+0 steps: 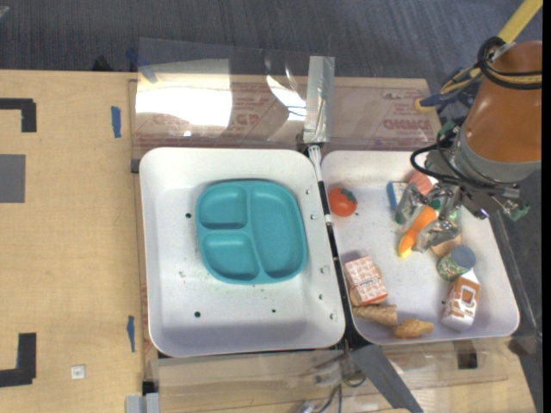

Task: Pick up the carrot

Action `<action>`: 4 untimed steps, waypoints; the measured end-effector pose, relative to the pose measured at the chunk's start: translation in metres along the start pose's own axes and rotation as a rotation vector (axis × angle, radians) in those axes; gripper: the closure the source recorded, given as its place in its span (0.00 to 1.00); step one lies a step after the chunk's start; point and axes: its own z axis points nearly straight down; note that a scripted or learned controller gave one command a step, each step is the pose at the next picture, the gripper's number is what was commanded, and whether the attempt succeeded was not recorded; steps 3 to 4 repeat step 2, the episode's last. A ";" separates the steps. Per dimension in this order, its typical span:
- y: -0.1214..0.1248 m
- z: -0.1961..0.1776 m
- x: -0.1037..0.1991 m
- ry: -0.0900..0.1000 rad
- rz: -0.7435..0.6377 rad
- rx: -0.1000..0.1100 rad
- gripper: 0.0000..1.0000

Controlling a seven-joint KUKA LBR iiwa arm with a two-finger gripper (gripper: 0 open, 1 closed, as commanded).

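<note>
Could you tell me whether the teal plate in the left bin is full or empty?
Empty: all three compartments of the teal plate show bare teal, nothing lying in them.

We see the gripper low in the right bin, its metal fingers either side of the carrot, which lies tilted; a tomato sits near the divider; a pink carton and two bread pieces lie toward the front; the left bin holds a teal divided plate.
</note>
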 end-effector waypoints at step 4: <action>0.057 0.045 0.018 0.001 -0.176 -0.004 1.00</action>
